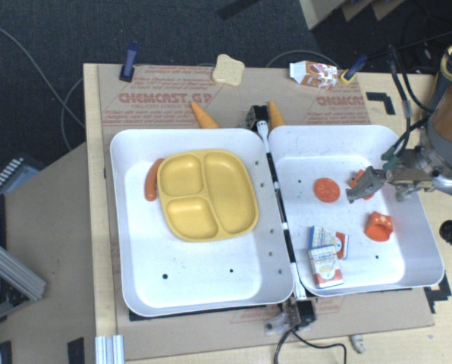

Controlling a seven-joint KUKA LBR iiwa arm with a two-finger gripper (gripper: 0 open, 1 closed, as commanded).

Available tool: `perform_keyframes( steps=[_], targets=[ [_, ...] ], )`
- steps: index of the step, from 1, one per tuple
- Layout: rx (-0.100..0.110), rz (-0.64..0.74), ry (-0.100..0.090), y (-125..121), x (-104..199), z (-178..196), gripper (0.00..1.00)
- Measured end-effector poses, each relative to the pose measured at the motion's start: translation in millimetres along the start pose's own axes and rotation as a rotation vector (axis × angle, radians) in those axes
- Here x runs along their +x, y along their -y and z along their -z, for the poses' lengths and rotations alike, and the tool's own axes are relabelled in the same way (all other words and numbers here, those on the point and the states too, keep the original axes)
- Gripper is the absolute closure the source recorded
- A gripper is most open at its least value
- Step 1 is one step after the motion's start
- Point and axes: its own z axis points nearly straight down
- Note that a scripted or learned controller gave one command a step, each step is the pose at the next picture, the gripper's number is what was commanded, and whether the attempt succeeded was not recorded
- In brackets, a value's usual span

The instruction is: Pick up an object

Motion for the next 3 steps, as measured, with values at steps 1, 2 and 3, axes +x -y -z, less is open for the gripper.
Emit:
perform_keyframes(
  steps=[1, 2, 3],
  targets=[
    [0.003, 0.0, -0.001, -62, 1, -111, 0.0],
    [0.0, 0.0, 0.0, -112, -4, -193, 0.0],
    [-0.004, -0.001, 0.001, -113, -4, -182, 1.0]
  ],
)
